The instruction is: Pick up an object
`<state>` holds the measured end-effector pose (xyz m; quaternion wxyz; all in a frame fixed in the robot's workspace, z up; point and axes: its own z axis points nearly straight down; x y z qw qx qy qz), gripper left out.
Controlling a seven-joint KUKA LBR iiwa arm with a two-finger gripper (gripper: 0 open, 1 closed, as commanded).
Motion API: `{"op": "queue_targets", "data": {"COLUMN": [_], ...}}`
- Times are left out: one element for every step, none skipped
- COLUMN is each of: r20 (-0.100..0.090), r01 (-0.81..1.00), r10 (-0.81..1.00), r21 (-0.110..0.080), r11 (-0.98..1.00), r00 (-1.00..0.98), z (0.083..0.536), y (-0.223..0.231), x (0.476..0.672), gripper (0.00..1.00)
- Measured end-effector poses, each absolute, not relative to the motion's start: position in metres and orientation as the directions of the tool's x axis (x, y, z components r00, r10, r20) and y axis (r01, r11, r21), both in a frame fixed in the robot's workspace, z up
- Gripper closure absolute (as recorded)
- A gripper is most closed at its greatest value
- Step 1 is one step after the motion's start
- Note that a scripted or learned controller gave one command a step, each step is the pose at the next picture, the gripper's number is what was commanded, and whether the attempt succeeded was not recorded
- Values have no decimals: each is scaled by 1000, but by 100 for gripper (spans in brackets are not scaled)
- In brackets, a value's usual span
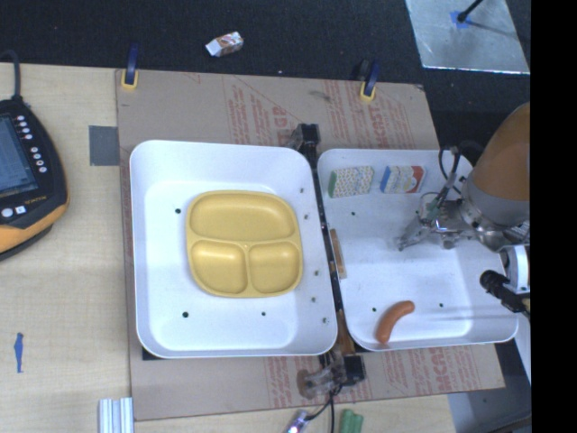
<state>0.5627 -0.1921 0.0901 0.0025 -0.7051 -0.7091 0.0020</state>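
Metal two-finger hand low inside right shallow white bin, at its 2 o'clock, nothing visibly between fingers; open or closed — cannot tell. Orange-brown sausage-shaped toy lies at 6 o'clock, well apart. Pick not yet done.

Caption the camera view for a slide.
KUKA gripper hovers in the right bin near a sausage; yellow divided plate sits in the left bin.
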Motion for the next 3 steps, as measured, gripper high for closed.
{"op": "queue_targets", "data": {"r20": [0,0,1], "r01": [1000,1000,1000], "r10": [1000,1000,1000], "r21": [-1,-2,0], "r11": [4,8,4], "r00": [-4,-8,-4], "z": [92,103,185], "y": [-211,-211,-170], "x": [625,625,588], "gripper": [0,100,100]}}
